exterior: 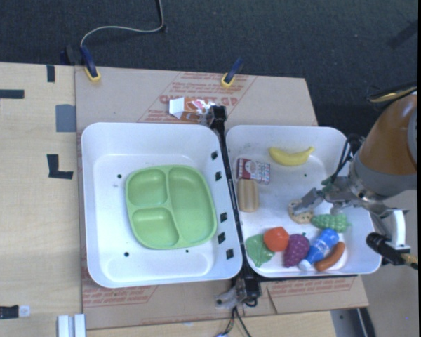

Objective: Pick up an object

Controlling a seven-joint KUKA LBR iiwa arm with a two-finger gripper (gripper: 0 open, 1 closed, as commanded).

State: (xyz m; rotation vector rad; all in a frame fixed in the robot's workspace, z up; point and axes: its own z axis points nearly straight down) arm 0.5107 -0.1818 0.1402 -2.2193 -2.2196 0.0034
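Fingers sit low over the right bin, but whether they are apart or together I cannot tell; they blur into the grey of the gripper. The gripper points left from the arm, which reaches in over the bin's right wall. Nothing can be seen held.

Just beside the gripper's tip, at its lower left, a small tan piece lies on the bin floor; whether the two touch I cannot tell. Green grapes lie just right of that piece, below the gripper.

Along the bin's near wall runs a row of toys: a green leaf at the left, a red tomato touching it, then purple grapes, a blue bottle lying tilted, and a sausage at the right end. A banana lies near the far wall, well apart from the gripper. A red and white carton lies near the left wall, with a bun just below it.

The left bin holds a green plate with three compartments, lying flat near the middle. Both bins rest on a cardboard sheet, held at its far edge by two clamps. A cable loops over the dark floor beyond.
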